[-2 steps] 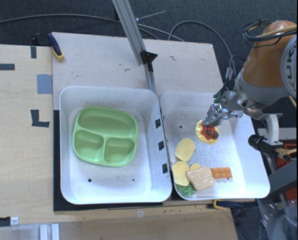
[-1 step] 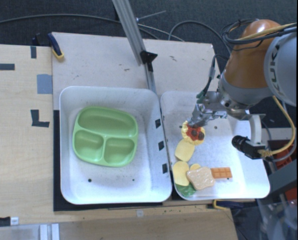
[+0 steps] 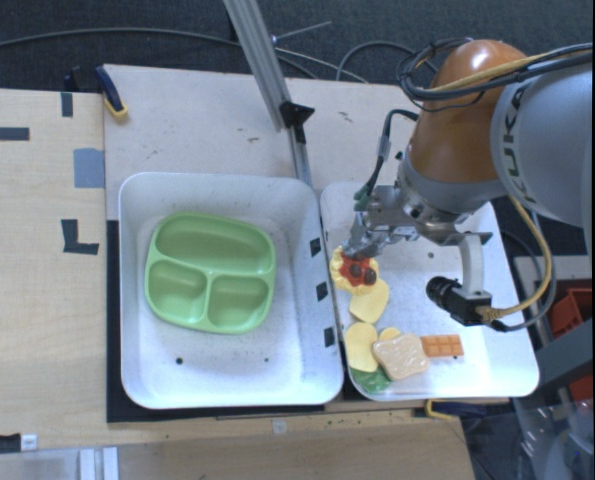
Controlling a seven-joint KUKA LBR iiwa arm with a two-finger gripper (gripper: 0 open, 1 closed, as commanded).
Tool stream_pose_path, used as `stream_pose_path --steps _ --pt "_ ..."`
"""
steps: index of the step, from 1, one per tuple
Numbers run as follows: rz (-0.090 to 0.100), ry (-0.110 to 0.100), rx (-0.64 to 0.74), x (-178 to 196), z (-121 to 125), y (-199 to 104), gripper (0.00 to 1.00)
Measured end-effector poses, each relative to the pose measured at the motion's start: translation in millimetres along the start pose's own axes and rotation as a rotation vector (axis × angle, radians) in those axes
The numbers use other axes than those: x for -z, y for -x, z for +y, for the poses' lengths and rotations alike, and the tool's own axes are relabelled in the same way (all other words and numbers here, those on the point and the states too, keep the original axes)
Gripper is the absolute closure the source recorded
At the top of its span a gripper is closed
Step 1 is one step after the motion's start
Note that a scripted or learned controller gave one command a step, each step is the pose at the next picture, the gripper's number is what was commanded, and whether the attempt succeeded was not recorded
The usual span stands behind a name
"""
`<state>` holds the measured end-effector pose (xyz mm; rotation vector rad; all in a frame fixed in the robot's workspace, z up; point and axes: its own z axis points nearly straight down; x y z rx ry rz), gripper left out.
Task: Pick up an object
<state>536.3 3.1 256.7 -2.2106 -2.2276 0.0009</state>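
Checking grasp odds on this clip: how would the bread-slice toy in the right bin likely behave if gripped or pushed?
The bread slice looks flat and thin, so it probably won't roll. It overlaps the yellow pieces beside it, so a push would likely shift them too. It seems a light toy, though whether stiff or soft is unclear.

Light is even and fairly bright across the bench, seemingly from overhead. The two white bins (image 3: 127,268) look slightly washed out, with soft shadows along their inner walls. A sheen marks the orange band (image 3: 467,78) at upper right. The picture is mildly soft and grainy; the dark floor along the top loses detail.
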Motion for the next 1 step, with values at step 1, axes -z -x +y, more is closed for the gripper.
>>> stream_pose_path --steps 1 --pt "-0.001 -0.002 -0.001 -17.6 -10.5 -50.4 1.0"
